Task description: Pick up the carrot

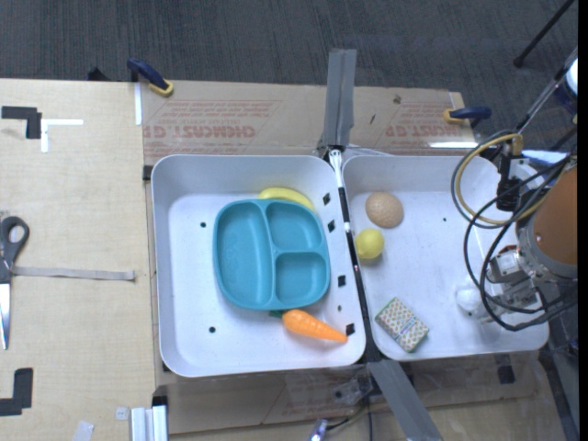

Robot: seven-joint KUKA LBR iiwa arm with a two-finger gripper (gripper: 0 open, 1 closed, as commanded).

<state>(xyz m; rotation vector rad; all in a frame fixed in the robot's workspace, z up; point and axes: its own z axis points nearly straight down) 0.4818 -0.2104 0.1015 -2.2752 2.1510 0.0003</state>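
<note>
The orange carrot lies in the left bin near its front right corner, just below a blue divided plate. The arm's wrist with its cables stands over the right edge of the right bin, far to the right of the carrot. The gripper hangs below the wrist near the bin's right wall, its fingers hidden among the cables. A small white object lies just to its left.
A yellow item peeks out behind the blue plate. The right bin holds a tan egg-shaped object, a yellow lemon and a patterned packet. Scissors lie on the bench at far left.
</note>
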